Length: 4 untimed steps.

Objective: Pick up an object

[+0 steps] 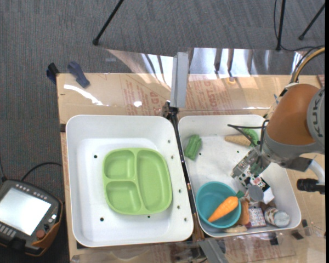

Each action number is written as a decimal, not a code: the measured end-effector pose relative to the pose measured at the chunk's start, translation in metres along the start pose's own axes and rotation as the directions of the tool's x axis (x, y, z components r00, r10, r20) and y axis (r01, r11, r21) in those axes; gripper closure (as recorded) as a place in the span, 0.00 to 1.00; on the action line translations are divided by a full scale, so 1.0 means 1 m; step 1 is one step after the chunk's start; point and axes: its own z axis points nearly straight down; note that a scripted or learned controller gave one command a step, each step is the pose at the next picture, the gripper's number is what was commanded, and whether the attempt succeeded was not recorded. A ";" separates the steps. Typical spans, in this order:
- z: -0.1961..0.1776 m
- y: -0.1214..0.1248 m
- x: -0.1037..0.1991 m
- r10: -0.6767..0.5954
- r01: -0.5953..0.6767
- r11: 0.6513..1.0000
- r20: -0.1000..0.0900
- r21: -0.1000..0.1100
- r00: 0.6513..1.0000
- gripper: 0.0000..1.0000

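Our end effector (250, 174) hangs low over the right bin (208, 126), toward its near right corner; we cannot tell how it is set, since the wrist hides it. The likeliest target seems the orange carrot (223, 208) resting in the teal bowl (206, 201) at the near edge. A green piece (193, 146) lies by the left wall, with bare floor between for approach.

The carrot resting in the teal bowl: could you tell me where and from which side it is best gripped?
Probably across the thick middle of the carrot, coming straight down from above. It lies tilted across the teal bowl, its tapered ends near the rim, so its midsection is the most exposed; the bowl's wall blocks a side approach.
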 end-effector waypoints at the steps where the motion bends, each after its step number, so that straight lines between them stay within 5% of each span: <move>1: -0.126 0.013 0.046 0.247 -0.247 0.969 0.004 -0.003 0.969 1.00; 2: 0.012 -0.016 0.013 0.241 -0.241 0.970 -0.009 0.013 0.971 1.00; 3: 0.009 -0.060 0.038 0.500 -0.500 0.866 0.012 -0.028 0.866 1.00; 4: 0.010 0.029 0.016 0.575 -0.575 0.818 -0.001 0.000 0.818 1.00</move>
